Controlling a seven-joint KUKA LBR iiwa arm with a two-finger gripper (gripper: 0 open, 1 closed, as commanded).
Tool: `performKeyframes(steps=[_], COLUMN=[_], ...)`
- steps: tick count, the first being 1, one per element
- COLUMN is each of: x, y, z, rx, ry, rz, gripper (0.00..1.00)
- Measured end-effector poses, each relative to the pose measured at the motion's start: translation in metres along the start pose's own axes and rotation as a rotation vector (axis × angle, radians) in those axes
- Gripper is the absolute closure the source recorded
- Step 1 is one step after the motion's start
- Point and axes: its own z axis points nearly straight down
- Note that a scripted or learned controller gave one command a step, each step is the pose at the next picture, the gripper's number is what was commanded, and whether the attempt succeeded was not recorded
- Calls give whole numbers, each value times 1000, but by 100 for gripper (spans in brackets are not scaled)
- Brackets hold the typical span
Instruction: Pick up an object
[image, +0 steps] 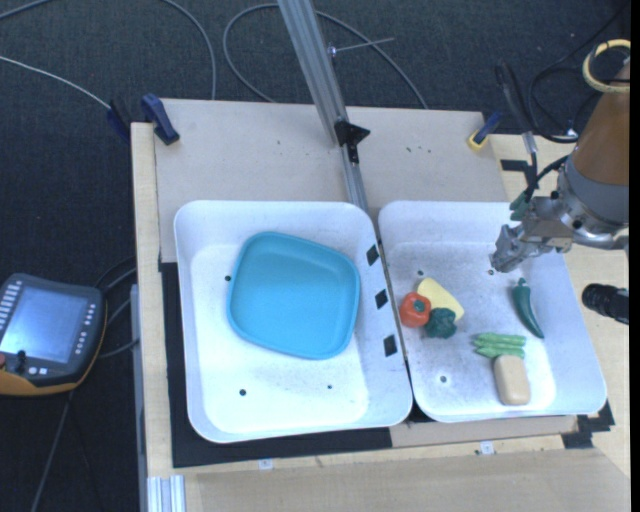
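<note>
The right bin (570, 390) holds several toy foods. A dark green pepper (526, 309) lies toward its right side. A yellow piece (441, 296), a red tomato (414, 309) and a dark green lump (442, 323) cluster near the bin's middle left. A light green pod (499, 345) and a tan block (511, 380) lie nearer the front. My gripper (506, 252) hangs over the back right of this bin, just up and left of the dark green pepper. Nothing shows between its fingers.
The left bin (200, 300) carries a large square blue plate (294, 293). A metal post (325, 80) rises between the bins at the back. Blue and yellow clamps (160, 118) sit on the bench's back corners. A teach pendant (45, 330) lies off the bench at left.
</note>
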Motion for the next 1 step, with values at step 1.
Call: performKeyframes(steps=[1], x=[53], y=[15], z=[14], rx=[2], ry=[0], rz=[1], gripper=[100])
